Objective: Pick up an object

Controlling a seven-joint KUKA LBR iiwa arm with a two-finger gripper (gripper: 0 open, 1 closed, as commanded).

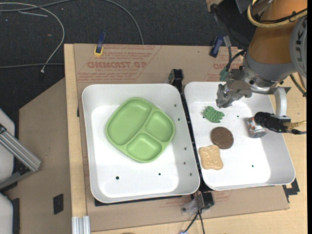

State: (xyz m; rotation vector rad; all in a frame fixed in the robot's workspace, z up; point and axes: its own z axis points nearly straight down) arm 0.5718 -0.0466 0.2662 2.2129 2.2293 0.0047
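The right bin (263, 172) holds a small bumpy green object (213, 114), a round brown disc (223, 137) and a tan cracker-like piece (211, 157). My gripper (223, 101) hangs over the upper part of this bin, just above and to the right of the green object. Nothing shows between its fingers. The brown disc and the tan piece lie below it, apart from the gripper.
The left bin (97, 169) carries a green three-compartment plate (141, 129), tilted diagonally. A black clamp (176, 76) sits at the top of the divide between the bins. Cardboard lies beneath both bins, and blue clips (100, 43) mark its far edge.
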